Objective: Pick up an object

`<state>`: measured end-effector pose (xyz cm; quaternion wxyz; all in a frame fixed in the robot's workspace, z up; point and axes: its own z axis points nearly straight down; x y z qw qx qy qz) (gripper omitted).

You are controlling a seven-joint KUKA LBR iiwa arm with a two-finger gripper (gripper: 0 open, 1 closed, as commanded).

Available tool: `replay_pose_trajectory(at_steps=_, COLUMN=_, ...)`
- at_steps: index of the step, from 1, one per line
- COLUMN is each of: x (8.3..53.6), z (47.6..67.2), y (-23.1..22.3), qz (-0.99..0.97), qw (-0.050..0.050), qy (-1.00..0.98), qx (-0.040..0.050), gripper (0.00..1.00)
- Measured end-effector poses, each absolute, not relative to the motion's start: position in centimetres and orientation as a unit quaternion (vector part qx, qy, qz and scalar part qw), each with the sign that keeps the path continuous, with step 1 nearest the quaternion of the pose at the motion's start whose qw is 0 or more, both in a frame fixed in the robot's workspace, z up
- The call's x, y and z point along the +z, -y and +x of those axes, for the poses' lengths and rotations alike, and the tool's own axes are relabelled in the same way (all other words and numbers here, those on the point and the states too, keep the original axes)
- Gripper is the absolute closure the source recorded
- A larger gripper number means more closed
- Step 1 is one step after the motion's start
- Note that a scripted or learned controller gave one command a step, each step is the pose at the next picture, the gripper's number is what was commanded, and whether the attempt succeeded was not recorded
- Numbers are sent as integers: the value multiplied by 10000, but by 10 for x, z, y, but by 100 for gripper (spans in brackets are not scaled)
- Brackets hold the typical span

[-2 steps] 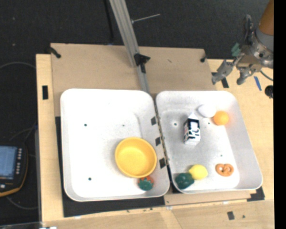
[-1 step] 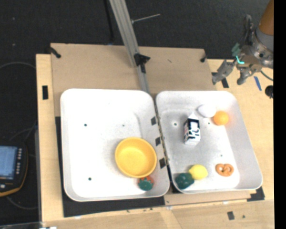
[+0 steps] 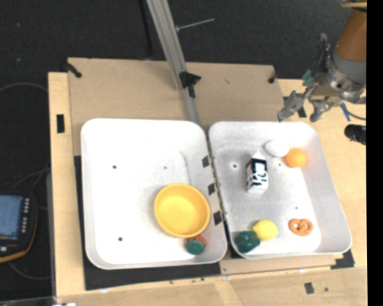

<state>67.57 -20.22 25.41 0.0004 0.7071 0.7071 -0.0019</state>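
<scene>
Gripper (image 3: 304, 108) sits above the far rim of the right bin (image 3: 319, 190), just outside its upper-right corner, hanging off the grey wrist with the orange band above it. Fingers look spread apart with nothing between them, so jaws released, no grasp. Landmark: the black-and-white carton (image 3: 257, 174), standing roughly mid right bin. Relative to it: a white rounded object (image 3: 276, 147) just up and right, near but not clearly touching; an orange ball (image 3: 296, 158) further right, beside the white one; a yellow lemon-like fruit (image 3: 265, 229) below it near the bin's near edge; a dark green item (image 3: 246, 240) touching or just beside the lemon's left side, tucked in the lower-left corner; an orange pretzel-shaped piece (image 3: 300, 226) down and right, well apart from the carton. The gripper is up and right of the carton, past the white object and the ball, contacting none of them. Left of the carton, across the divider, the left bin (image 3: 115, 145) carries a yellow bowl (image 3: 182, 209), upright, near its lower right, with a small green-and-red object (image 3: 195, 245) just beside the bowl's near rim.
</scene>
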Motion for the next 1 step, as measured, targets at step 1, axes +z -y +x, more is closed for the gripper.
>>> replay_pose_trajectory(at_steps=1, x=210, z=682, y=205, qz=7065, qw=1, qy=-7077, qx=-20, gripper=0)
